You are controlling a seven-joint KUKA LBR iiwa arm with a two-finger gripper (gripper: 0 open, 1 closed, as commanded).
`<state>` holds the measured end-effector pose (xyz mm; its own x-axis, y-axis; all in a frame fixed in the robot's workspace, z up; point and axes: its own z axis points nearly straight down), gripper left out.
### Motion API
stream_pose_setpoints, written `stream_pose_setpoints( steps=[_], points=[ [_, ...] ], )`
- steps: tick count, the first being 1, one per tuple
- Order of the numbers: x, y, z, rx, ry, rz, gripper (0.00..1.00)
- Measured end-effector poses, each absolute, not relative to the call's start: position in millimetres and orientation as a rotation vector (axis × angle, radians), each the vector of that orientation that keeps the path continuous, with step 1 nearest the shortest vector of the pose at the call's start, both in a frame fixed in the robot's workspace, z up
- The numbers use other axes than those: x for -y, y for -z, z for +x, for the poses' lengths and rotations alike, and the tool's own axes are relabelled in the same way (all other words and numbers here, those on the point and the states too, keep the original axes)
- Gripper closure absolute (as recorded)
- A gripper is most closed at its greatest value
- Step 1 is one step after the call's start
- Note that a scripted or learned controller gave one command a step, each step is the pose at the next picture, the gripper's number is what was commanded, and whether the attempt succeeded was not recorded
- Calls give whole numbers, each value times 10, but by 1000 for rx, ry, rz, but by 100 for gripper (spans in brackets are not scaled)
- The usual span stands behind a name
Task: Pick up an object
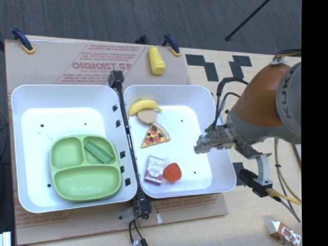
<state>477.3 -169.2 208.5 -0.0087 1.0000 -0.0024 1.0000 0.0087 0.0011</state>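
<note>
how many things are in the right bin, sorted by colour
yellow: 1, the banana
tan: 1, the round cookie
orange and red: 1, the pizza slice
red: 1, the tomato
maroon and white: 1, the small box
total: 5

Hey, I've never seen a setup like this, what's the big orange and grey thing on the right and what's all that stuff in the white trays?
That is a robot arm, seen by one camera looking down at a slant. Its grasping tool hangs over the right bin, apart from the toys there: a banana, a tan round piece touching it, a pizza slice, a small box and a red tomato. The left bin holds a green divided plate. A yellow toy lies outside. Nothing is visibly held.
</note>
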Motion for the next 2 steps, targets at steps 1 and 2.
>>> stream_pose_setpoints(
  steps=[1,2],
  points=[
    [1729,-2042,4762,-2232,4,2214,100],
    [1653,-2103,4773,-2229,2,2209,100]
  ],
)
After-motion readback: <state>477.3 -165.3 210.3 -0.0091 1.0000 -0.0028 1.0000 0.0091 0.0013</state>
